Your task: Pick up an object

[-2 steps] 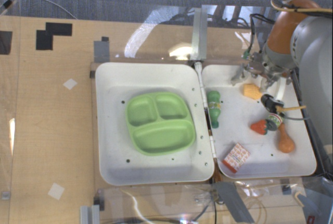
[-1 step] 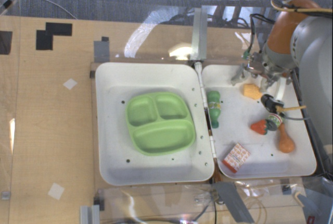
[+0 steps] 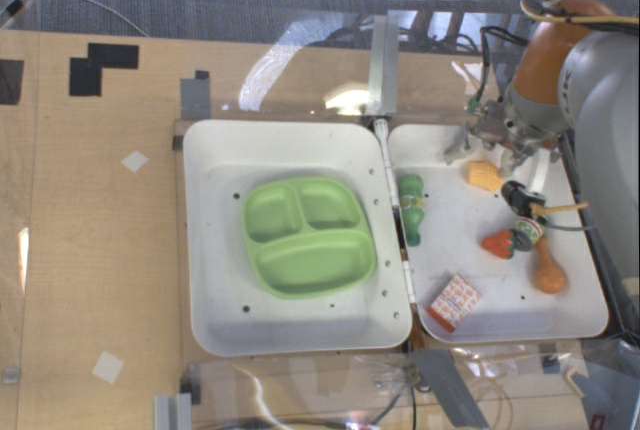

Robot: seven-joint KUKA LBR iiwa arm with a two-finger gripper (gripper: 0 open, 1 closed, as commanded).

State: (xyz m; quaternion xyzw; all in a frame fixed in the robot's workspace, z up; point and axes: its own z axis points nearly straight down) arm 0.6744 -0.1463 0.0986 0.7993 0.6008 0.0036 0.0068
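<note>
My gripper [image 3: 488, 153] hangs over the back of the right bin [image 3: 575, 323], open, with its two grey fingers spread apart. A yellow wedge-shaped block [image 3: 485, 177] lies just below and between the fingertips, and nothing is held. Further objects lie in the same bin. A green bottle-like toy [image 3: 410, 208] rests by the left wall. A red and green toy [image 3: 505, 243] sits in the middle, an orange pear-like toy [image 3: 547, 273] to its right, and a small red and white box [image 3: 455, 301] near the front.
The left bin [image 3: 215, 318] holds a green divided plate [image 3: 308, 236]. A metal divider [image 3: 392, 208] separates the bins. A black cable end with a white tip [image 3: 524, 198] hangs off the arm beside the yellow block. The grey arm covers the bin's right rear corner.
</note>
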